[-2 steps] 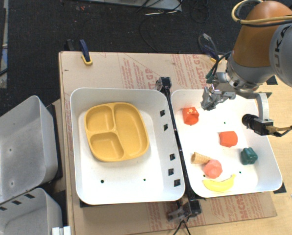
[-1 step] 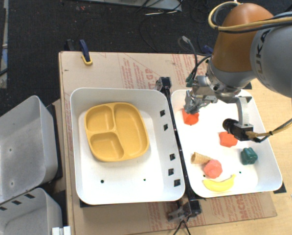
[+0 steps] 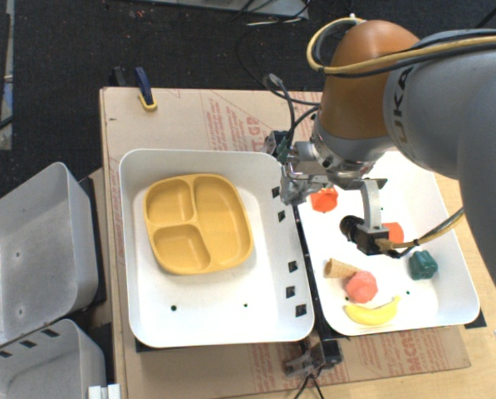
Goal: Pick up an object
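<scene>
A divided plate (image 3: 199, 223) lies in the left bin (image 3: 206, 310) — banana (image 3: 372, 312) and cone (image 3: 341, 267) in the right bin (image 3: 449, 277).

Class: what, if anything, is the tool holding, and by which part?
It cannot be told. The tool is close beside a small red-orange lumpy object in the right white bin, but no grip on it is visible.
</scene>
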`<state>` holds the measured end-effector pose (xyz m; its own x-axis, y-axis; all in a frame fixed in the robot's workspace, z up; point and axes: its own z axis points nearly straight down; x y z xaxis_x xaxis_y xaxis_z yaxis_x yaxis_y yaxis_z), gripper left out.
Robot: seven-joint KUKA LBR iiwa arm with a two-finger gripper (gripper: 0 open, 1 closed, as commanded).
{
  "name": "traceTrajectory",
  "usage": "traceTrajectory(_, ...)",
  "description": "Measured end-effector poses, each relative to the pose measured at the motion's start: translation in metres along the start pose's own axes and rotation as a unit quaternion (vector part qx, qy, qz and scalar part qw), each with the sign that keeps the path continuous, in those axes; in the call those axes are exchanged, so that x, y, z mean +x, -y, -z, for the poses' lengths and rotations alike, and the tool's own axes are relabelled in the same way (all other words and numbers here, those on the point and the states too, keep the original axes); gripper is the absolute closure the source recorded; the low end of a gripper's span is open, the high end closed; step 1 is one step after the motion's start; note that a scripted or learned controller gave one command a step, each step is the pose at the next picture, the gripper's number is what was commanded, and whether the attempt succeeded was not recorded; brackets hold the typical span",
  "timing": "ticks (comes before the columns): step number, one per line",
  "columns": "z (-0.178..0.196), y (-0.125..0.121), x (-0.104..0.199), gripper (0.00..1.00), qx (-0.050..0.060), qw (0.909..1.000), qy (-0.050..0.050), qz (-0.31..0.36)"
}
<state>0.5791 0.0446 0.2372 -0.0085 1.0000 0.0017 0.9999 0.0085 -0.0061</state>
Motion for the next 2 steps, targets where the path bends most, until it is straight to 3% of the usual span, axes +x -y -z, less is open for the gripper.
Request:
traceTrajectory(1, 0.0040, 0.0234, 0.0433, 1.00, 0.000, 1.0000, 0.000, 0.000)
traceTrajectory(2, 0.0040, 0.0223, 0.0401, 0.00, -0.001, 1.0000, 0.001, -0.004)
